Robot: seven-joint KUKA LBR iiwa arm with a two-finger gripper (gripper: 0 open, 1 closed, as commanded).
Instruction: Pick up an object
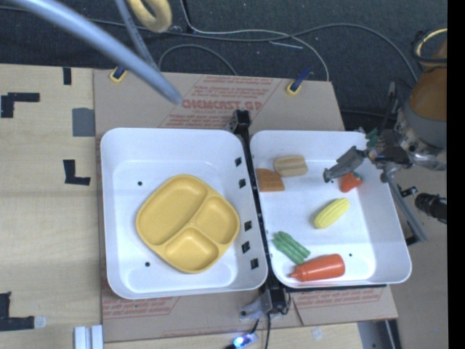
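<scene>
- On the left we saw a white bin (116, 195) holding a yellow divided plate (187, 222), which lay flat near the bin's middle.
- Just right of it, across a black divider, stood a second white bin (385, 264) with the loose objects in it.
- Near that bin's upper left corner we found a tan bread roll (290, 166), and just below and left of it an orange-brown block (269, 181) against the bin's left wall.
- Lower down lay a green bean pod (290, 246), and right beside it a red-orange carrot (318, 267) near the front wall.
- A yellow corn cob (330, 213) lay tilted near the bin's middle, apart from the others.
- Above the corn we saw a small red piece (350, 182) right at the tip of the gripper (347, 167).
- The gripper reached in from the right over the bin's upper right part; we could not tell whether it was gripping the red piece.
</scene>
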